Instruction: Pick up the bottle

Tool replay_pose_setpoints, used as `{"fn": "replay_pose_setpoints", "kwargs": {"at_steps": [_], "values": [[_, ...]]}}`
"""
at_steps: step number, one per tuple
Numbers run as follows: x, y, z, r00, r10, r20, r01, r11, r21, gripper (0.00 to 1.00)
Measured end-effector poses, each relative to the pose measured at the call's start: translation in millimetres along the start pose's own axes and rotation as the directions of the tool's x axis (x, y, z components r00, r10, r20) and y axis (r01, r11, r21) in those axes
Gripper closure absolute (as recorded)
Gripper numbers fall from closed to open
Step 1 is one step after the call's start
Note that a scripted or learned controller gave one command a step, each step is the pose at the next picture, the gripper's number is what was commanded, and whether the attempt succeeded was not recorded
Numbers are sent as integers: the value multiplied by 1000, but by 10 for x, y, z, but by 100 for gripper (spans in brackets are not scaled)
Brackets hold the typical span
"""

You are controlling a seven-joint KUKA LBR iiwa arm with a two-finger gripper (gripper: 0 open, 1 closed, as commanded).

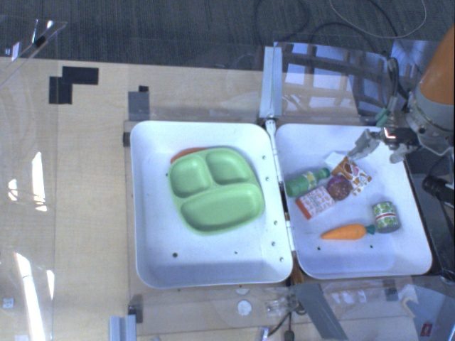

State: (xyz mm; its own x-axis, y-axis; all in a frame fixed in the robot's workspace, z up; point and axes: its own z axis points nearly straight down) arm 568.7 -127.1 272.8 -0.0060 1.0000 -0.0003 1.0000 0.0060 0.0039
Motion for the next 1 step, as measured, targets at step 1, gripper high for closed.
{"fn": "replay_pose_setpoints", "kwargs": {"at_steps": [1], "values": [[154, 206, 1611, 971, -239, 1, 239, 971, -5, 0]]}}
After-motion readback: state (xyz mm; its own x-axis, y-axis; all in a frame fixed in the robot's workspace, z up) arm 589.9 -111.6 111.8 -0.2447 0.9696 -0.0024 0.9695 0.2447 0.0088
